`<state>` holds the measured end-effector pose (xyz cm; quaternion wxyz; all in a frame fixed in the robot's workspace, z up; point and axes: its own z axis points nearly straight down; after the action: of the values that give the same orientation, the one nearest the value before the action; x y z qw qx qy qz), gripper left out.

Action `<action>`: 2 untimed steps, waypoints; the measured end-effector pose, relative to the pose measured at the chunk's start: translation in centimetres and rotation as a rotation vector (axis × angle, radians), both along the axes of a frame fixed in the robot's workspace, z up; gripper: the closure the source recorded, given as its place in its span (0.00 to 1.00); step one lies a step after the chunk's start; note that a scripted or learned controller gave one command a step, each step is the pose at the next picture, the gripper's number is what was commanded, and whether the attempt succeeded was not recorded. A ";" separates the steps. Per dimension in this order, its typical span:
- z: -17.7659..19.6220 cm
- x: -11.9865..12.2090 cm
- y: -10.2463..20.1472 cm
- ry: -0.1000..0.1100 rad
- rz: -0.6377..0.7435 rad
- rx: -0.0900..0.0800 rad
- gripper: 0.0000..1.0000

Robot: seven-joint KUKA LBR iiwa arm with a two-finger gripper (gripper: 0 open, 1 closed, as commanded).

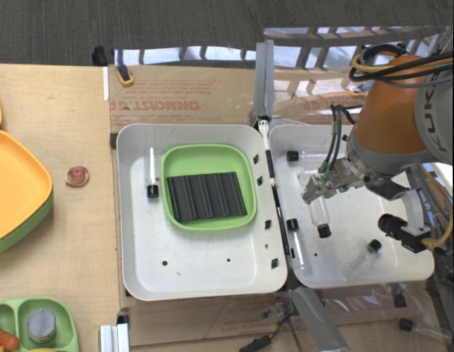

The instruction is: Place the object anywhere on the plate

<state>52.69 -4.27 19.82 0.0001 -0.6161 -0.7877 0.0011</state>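
The gripper (315, 191) is low in the right bin (403, 270) over a clear tube (320, 215), so picking seems in hand; the green plate (208, 160) waits left.

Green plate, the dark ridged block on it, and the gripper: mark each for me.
Green plate (172, 169): camera view, bare left rim.
Dark ridged block (206, 196): camera view, middle of its top face.
Gripper (315, 191): camera view, tip over the right bin.
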 end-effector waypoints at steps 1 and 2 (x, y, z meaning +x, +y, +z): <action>-0.8 1.3 2.0 0.001 0.059 0.000 1.00; -0.8 3.0 3.2 0.000 0.143 0.000 1.00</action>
<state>55.71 -1.05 19.05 0.0001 -0.5582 -0.8297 0.0012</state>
